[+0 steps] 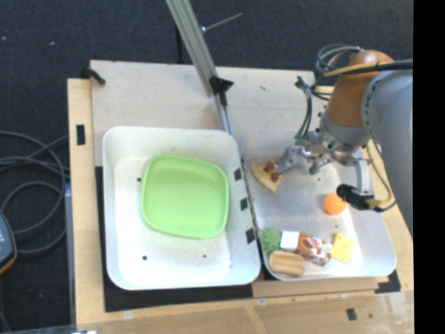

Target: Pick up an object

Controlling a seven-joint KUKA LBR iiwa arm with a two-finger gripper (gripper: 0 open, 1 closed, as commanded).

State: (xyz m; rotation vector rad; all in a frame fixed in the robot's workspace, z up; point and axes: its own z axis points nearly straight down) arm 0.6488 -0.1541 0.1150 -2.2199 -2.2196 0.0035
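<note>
My gripper (301,164) hangs low over the upper part of the right bin (372,256), below the orange-banded wrist. Its fingers stand spread and open, with only bare bin floor between them. The left fingertip (281,165) is just right of a tan wedge-shaped slice (265,177) by the bin's left wall, close to it or touching it. An orange ball (334,204) lies below and to the right of the gripper. Along the near wall lie a green block (270,239), a red-and-white piece (311,247), a yellow piece (341,248) and a tan bread roll (286,263).
The left bin (118,256) holds a light green plate (185,195). A metal pole (195,40) slants from the top of the view down to the divide between the bins. A black arm part (356,196) and cables hang right of the ball.
</note>
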